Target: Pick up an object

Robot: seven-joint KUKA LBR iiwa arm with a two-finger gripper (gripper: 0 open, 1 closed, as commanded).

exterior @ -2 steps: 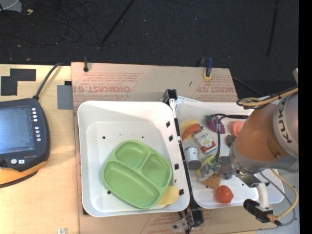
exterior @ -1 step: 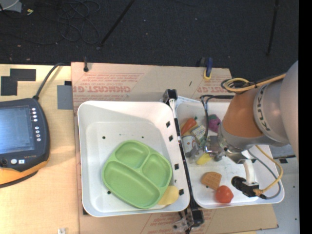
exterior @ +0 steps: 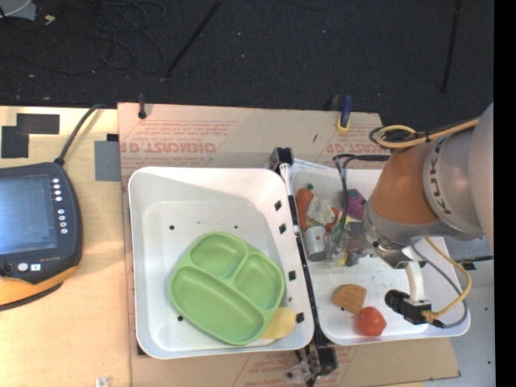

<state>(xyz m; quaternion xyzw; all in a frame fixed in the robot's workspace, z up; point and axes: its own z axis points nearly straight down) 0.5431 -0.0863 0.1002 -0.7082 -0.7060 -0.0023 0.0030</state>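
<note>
Cardboard (exterior: 201, 139) covered the surface under both white bins (exterior: 153, 216), beside a teach pendant (exterior: 36, 220); dark carpet (exterior: 242, 39) lay behind. Whether the jaws were apart, I could not tell.

Fixed overhead camera, slanted down, both bins (exterior: 211, 185) in frame

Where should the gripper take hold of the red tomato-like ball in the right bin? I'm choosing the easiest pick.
Probably across the round middle of the red ball, coming straight down. It sits apart from the clutter, with bare bin floor to its right; the tan piece lies close at its upper left, so close the fingers along the other diagonal.
</note>
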